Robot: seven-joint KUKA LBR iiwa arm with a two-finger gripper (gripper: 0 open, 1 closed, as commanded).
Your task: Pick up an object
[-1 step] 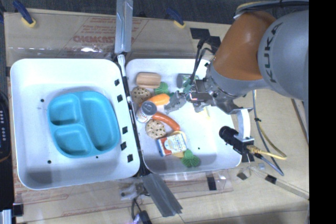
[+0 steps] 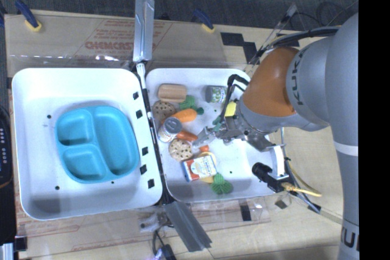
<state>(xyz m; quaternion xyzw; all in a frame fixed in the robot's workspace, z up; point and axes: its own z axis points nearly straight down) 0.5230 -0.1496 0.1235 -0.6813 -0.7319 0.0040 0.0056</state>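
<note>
The gripper (image 2: pixel 214 131) hangs low in the right bin (image 2: pixel 244 189); whether it is spread or pinching, I cannot tell. Just left of it lies a toy carrot (image 2: pixel 185 115), likely light, stiff and slick, best taken across its middle. Cookies (image 2: pixel 180 148), a can (image 2: pixel 170 127) and the pouch (image 2: pixel 201 166) below crowd it; open floor lies right of the gripper.

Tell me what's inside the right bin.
The right bin holds a bread roll, carrot, two cookies, a can, a pouch and greens. The arm covers its right part.
</note>
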